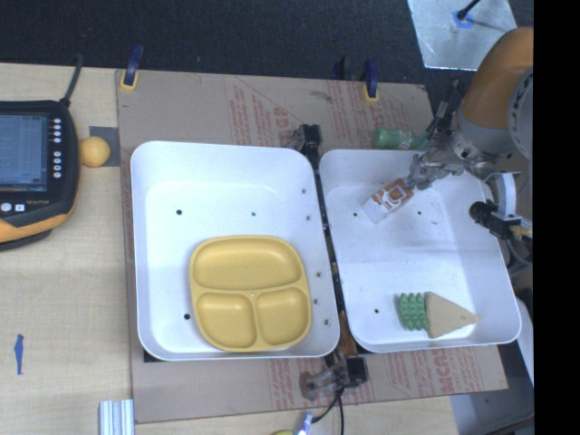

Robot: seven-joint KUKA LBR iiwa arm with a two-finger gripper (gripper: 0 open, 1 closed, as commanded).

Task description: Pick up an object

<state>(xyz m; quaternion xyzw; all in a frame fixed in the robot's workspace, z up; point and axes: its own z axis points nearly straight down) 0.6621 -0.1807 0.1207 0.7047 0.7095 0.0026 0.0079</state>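
Near the front of the right bin [507, 333] lie a green block [411, 311] and a tan wedge [449, 314]. Farther back, the gripper [419, 176] touches a small packet [388, 198]; whether it grips is unclear. A yellow tray [251, 292] fills the left bin [154, 243].

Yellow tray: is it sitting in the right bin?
No, the yellow tray lies in the left bin; the right bin holds a small packet and a green-and-tan wedge.
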